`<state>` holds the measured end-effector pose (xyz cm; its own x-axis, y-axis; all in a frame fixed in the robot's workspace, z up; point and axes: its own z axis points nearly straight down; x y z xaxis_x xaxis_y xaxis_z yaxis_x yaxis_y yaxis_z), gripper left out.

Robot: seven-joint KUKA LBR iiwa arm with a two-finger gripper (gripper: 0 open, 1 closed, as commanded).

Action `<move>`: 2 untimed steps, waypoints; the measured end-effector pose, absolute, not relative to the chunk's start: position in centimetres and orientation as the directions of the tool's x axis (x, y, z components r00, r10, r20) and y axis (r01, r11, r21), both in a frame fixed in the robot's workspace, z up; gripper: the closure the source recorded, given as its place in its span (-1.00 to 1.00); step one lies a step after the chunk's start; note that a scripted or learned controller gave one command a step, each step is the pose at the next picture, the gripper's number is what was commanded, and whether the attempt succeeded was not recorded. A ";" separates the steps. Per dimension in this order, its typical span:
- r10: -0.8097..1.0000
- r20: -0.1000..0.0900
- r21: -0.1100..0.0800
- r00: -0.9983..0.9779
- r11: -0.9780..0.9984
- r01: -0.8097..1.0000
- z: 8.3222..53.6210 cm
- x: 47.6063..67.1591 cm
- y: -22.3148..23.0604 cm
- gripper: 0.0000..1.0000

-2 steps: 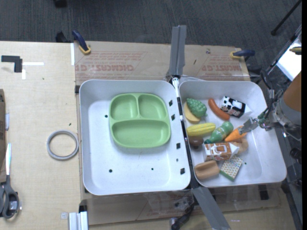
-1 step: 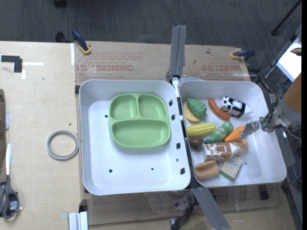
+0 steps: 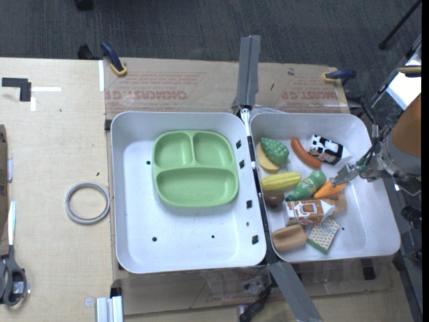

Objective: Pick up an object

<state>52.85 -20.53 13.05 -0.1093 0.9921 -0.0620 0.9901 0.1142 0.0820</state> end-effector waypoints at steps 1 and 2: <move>0.927 -0.072 0.057 -0.367 0.371 0.927 12.9 51.8 -22.0 -1.00; 0.999 -0.050 0.091 -0.022 0.027 0.996 13.0 53.7 -20.6 -1.00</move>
